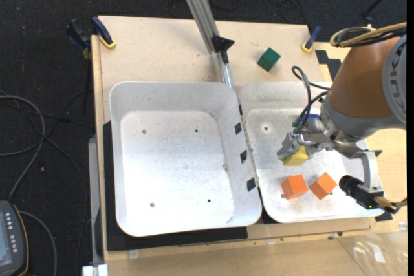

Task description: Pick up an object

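Yellow block [297, 156] lay in the right bin [272, 106], directly under the gripper [289, 149], which I saw lowered over it from the right. Whether the fingers were spread or clenched on it I could not tell; the wrist hid them. Two orange cubes, one [294, 187] just beside the other [323, 185], sat near the bin's front edge, below the yellow block. I noted the left bin [129, 100] touching the right along a shared rim. A green cube [268, 59] rested on the bench [162, 48] behind the bins.
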{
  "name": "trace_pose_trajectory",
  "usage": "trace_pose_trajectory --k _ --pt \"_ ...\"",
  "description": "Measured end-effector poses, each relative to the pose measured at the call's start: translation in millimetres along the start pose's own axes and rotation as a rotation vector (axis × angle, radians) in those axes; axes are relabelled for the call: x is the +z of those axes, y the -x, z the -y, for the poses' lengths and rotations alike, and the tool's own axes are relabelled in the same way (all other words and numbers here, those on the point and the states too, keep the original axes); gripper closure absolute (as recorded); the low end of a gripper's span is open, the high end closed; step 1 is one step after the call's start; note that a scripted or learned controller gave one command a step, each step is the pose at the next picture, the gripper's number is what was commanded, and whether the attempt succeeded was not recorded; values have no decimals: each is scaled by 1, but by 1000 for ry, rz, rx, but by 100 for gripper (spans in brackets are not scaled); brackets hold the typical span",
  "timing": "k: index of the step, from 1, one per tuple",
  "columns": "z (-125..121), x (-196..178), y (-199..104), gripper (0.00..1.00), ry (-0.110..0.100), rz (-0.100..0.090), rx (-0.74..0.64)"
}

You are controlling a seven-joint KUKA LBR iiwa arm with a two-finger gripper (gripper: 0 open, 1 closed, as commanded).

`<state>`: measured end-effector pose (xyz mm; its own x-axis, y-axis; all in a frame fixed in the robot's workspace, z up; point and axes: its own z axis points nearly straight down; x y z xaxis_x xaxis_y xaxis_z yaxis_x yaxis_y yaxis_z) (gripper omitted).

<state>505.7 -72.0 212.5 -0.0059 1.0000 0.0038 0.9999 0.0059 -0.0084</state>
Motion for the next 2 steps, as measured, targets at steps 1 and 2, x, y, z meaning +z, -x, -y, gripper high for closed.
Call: trace_pose_trajectory --k 1,2 --pt "-117 18 -56 100 12 3 -3" --pt "-145 -6 -132 100 13 1 -4"
